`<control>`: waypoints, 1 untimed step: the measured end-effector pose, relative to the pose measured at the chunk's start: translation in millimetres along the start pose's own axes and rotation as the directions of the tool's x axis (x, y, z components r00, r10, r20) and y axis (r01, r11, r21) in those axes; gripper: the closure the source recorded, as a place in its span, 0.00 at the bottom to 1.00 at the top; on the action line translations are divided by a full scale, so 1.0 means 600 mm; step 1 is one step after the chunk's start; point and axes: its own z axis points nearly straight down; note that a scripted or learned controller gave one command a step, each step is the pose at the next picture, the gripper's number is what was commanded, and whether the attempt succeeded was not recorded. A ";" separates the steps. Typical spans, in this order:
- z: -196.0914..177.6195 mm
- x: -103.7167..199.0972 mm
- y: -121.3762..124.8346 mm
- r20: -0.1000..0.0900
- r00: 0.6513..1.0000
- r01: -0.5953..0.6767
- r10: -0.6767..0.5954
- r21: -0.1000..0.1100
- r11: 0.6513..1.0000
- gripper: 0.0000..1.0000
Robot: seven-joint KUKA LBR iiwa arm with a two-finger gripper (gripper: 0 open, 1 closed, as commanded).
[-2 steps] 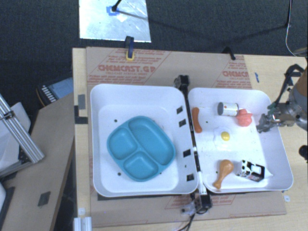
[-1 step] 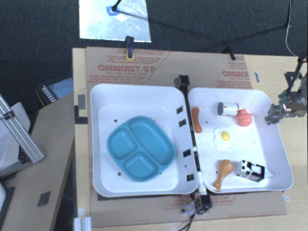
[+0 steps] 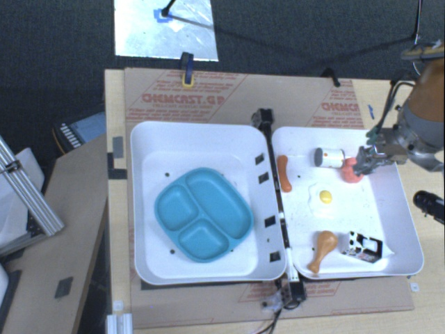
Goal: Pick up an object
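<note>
Presently, in the camera view, two white bins are seen side by side on the bench. A blue divided plate (image 3: 203, 214) lies alone in the left bin (image 3: 142, 186), slightly below the frame's centre. Every loose item is gathered in the right bin (image 3: 403, 214), presumably as the pool from which something is to be picked. An orange sausage-shaped toy (image 3: 284, 172) is laid along that bin's left wall, and a white and grey cylinder (image 3: 329, 158) rests on its side near the upper wall. A toy fried egg (image 3: 324, 197) sits near the middle, with a toy drumstick (image 3: 322, 248) and a black and white piece (image 3: 364, 246) toward the lower edge.

At the right of the frame, the gripper (image 3: 367, 160) is lowered over a pinkish-red object (image 3: 351, 171) just right of the cylinder, apparently chosen as the target. Whether the fingers are parted or closed cannot be told, since they are blurred and dark against it. A grasp cannot be confirmed.
</note>
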 end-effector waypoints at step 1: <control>0.027 0.074 0.031 -0.001 1.000 0.003 -0.003 0.001 1.000 1.00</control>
